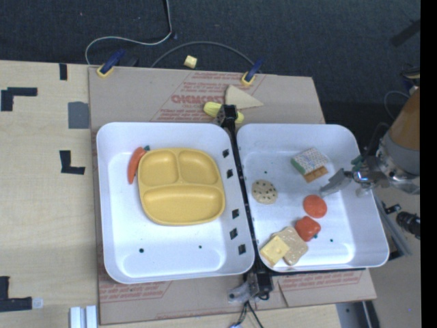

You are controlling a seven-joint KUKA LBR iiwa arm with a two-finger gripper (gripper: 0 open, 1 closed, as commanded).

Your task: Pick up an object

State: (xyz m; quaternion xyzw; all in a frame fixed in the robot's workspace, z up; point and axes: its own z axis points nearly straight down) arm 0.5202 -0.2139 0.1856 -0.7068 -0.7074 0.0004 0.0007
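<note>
Spreading across the middle of the frame, two white bins sit side by side on a cardboard sheet: the left bin and the right bin, their inner walls touching along a dark seam. The left bin carries a yellow divided plate near its centre, with an orange carrot just beside the plate's upper left edge. The arm enters from the right edge of the frame, low over the right bin's right side, which suits a pick from that bin. Its gripper points left into the bin; whether it is open or closed I cannot tell, and nothing is visibly held. The loose items all lie in the right bin, likely as candidates: a pale sandwich-like piece at lower centre, a speckled block toward the top, a cookie at left, a red tomato just below the gripper, and a smaller red piece under that. The tomato looks the nearest target.
</note>
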